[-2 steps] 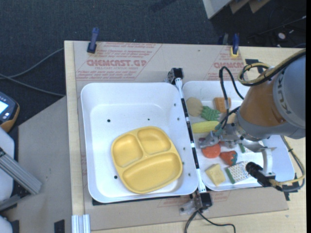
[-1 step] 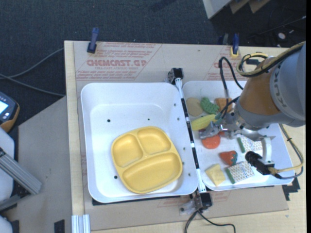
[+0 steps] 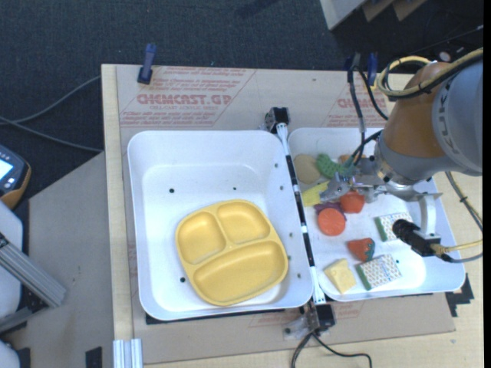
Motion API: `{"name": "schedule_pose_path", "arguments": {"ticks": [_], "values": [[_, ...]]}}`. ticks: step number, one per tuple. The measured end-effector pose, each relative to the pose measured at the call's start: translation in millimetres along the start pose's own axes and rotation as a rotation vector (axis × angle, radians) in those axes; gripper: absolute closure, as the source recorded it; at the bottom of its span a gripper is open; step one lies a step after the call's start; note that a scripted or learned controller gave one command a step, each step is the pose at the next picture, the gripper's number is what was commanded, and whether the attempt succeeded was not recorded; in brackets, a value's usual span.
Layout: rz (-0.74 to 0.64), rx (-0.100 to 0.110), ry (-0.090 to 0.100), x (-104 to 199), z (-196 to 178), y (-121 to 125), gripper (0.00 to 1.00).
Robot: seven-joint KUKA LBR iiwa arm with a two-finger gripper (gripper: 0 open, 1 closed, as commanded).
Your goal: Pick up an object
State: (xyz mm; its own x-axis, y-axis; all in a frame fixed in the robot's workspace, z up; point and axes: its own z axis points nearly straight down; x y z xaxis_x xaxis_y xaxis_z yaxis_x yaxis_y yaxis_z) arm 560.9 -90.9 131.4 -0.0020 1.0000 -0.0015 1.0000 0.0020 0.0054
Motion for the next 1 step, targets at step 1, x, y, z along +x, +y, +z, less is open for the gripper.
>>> {"name": "schedule_pose_path", "arguments": {"ticks": [1], "values": [[0.006,0.016,0.004,-5.4,49.1,-87.1,0.00]]}}
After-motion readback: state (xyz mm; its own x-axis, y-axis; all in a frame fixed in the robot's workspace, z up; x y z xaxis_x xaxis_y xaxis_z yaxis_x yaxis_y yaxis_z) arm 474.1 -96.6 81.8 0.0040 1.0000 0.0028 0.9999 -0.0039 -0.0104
